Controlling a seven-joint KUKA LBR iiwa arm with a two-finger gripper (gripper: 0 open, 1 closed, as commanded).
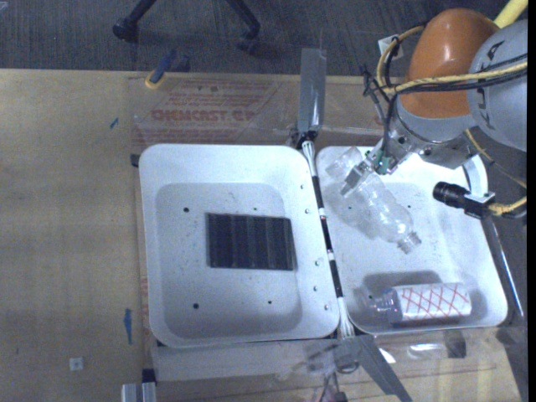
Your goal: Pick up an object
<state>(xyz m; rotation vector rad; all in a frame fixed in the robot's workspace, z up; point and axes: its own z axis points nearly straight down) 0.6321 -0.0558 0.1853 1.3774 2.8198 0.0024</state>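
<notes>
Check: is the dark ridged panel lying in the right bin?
No. The dark panel lies flat in the left bin; the right bin holds two bottles.

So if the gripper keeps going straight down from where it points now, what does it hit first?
Most likely the clear plastic bottle in the right bin: the gripper sits over its upper end. Depth is hard to judge from this slanted view.

Looks like a robot lab: big grey robot arm [502,65] at 2 o'clock, two white bins [167,224] on a wooden bench [59,224], chair wheels [188,7] on carpet at 12 o'clock.
</notes>
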